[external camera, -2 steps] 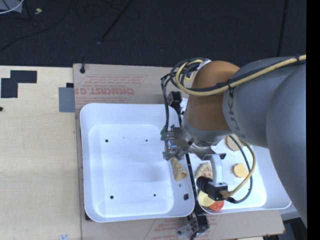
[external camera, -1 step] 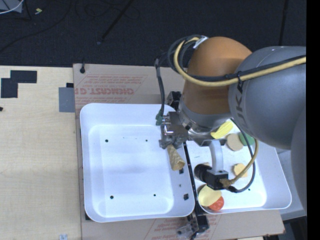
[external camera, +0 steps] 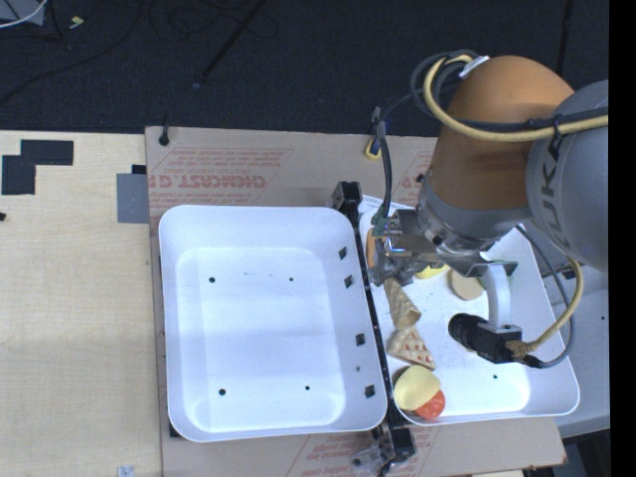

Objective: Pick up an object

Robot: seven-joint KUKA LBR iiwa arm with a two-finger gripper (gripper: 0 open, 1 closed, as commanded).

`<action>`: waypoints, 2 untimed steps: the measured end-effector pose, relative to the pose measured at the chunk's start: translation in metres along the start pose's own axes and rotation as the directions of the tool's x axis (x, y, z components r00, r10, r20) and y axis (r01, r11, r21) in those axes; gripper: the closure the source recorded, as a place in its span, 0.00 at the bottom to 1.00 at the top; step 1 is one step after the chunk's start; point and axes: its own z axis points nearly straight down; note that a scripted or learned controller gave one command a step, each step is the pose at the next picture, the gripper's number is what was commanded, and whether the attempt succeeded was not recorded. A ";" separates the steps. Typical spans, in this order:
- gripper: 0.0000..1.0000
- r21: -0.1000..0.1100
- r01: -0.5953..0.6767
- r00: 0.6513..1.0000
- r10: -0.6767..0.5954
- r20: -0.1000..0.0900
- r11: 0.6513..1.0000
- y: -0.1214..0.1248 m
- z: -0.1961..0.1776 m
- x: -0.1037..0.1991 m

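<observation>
My gripper (external camera: 395, 249) hangs low over the left part of the right bin (external camera: 545, 397), close to the divider between the bins. Just below it lie two tan wedge-shaped pieces, one (external camera: 402, 307) near the gripper and one with a waffle pattern (external camera: 410, 347) further forward. A yellow and red round fruit (external camera: 420, 392) sits in the bin's front left corner. A tan round piece (external camera: 465, 286) and a small yellow thing (external camera: 429, 271) peek out under the wrist. An orange thing (external camera: 373, 247) shows at the gripper's left side. The arm hides the bin's back part.
The left bin (external camera: 258, 316) stands beside the right one, with a black hinge strip (external camera: 363, 296) between them. Both rest on a cardboard sheet (external camera: 248, 167) on the pale bench. The big orange and grey arm (external camera: 497, 137) covers the right bin's rear.
</observation>
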 end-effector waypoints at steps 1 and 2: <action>1.00 0.012 0.005 1.000 -0.005 -0.002 1.000 -0.026 0.074 0.013; 1.00 -0.017 0.008 1.000 -0.009 -0.004 1.000 0.022 -0.088 0.033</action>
